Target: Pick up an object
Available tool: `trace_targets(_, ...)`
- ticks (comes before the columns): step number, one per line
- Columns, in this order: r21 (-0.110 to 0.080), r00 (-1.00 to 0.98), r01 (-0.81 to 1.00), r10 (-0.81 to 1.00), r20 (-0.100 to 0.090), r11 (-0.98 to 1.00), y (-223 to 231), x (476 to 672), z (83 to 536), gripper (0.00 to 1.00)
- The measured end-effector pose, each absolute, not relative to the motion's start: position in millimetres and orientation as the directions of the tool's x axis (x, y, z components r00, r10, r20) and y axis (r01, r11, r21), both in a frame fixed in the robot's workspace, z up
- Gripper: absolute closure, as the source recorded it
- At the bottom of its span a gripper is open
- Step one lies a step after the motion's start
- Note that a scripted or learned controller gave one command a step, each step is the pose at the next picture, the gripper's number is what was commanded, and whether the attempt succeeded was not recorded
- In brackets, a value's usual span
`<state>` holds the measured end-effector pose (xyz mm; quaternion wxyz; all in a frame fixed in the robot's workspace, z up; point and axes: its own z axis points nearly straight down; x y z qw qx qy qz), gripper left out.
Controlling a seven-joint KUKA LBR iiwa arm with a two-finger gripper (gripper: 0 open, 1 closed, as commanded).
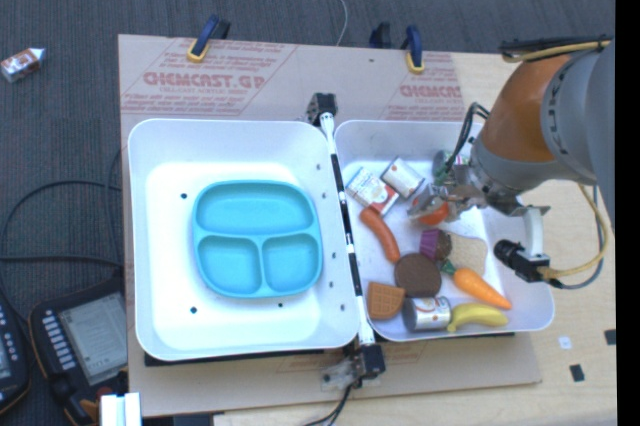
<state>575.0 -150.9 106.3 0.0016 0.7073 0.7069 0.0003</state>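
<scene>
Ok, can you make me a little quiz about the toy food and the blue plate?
1. True or false: the blue divided plate lies in the left bin.
2. Which toy lies right beside the banana at the right bin's near edge? A) the can B) the hot dog C) the cookie
3. Fill the gap: the plate has ___ compartments.

Key
1. True. It sits alone in the left bin.
2. A. The can lies against the banana's left end, with the carrot just above them.
3. Three: one long one at the top and two smaller ones below.
</scene>
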Motion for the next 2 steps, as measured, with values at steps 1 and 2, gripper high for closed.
trace_targets(1,0.000,-0.002,1.000,1.000,0.000,0.002,-87,544.4,185,1.00)
trace_targets(2,-0.002,-0.001,1.000,1.000,0.000,0.001,-39,499.8,184,1.00)
